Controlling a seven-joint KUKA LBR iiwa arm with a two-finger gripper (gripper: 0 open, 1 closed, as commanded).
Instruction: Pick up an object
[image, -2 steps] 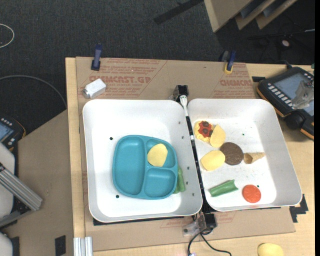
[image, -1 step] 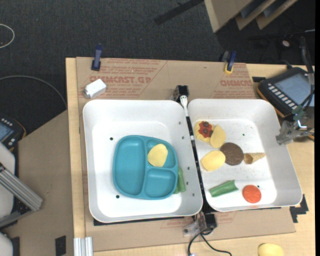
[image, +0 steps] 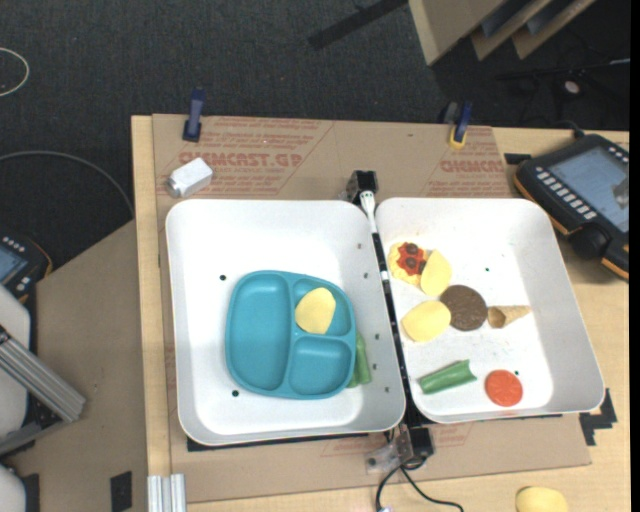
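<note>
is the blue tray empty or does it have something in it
Not empty: a yellow piece lies in the upper right compartment of the blue tray.

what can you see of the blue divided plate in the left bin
The blue divided plate is a teal, plastic-looking tray with rounded corners and three compartments. It lies flat in the left bin, toward its right side. A yellow piece rests in its upper right compartment, and a green item sits against its right edge.
</note>
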